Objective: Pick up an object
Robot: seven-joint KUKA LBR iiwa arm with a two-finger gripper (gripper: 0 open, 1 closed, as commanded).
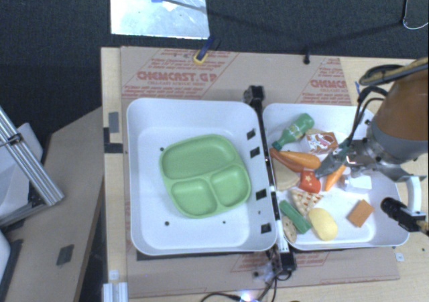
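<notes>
In the right bin lie several toy foods. Among them are a green bottle, an orange carrot, a red piece, a printed packet, a pizza slice, a green cucumber, a yellow potato and an orange block. My gripper reaches in from the right, low over the middle of this bin, pointing toward the carrot's right end. A small orange stick lies right beside its tip; whether they touch is unclear.
The left bin holds a green divided tray. A black divider runs between the bins. The arm's grey wrist and orange band hang over the right bin's far right side.
</notes>
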